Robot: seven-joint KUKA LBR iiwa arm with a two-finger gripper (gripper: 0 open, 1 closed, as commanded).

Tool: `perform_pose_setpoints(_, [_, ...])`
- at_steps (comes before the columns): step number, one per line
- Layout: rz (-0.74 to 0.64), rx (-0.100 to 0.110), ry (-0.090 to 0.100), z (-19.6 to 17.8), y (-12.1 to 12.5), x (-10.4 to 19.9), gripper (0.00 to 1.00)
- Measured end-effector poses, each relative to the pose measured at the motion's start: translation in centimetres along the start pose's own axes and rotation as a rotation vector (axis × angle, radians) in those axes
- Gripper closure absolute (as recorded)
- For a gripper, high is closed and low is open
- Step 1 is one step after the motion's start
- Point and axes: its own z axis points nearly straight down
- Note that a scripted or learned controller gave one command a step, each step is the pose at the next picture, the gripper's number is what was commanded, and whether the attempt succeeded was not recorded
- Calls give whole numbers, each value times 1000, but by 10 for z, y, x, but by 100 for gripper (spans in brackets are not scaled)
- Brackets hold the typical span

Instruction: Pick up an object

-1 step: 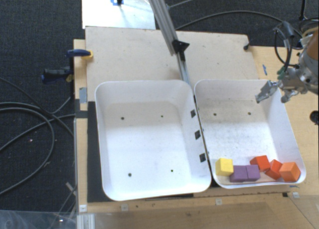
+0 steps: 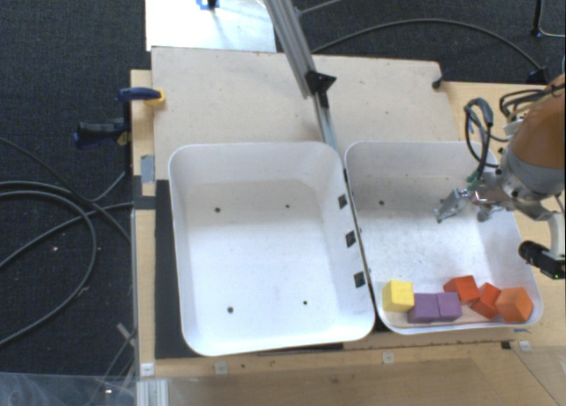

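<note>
In the right bin, several blocks lie along the front wall. From left to right they are a yellow block, a purple block, a red block, another red one and an orange block. My gripper hangs over the right bin's middle right and points left. It sits behind the blocks, well apart from them, with nothing visibly in it. The arm's orange band is at the right edge of the view.
The left bin sits beside the right one, and their walls meet at the middle. A slanted metal pole crosses the wooden bench behind the bins. Cables loop by the arm and on the floor at left.
</note>
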Motion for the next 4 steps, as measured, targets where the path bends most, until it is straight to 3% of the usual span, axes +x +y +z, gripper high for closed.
perform_pose_setpoints(1, [-6, -9, -2, 31, 47, -5, 0])
perform_pose_setpoints(2, [-11, -4, 4, 31, 15, 98, 0])
perform_pose_setpoints(3, [2, -12, -6, 28, 53, 21, 0])
perform_pose_setpoints(4, [4, -2, -2, 31, -17, -3, 0])
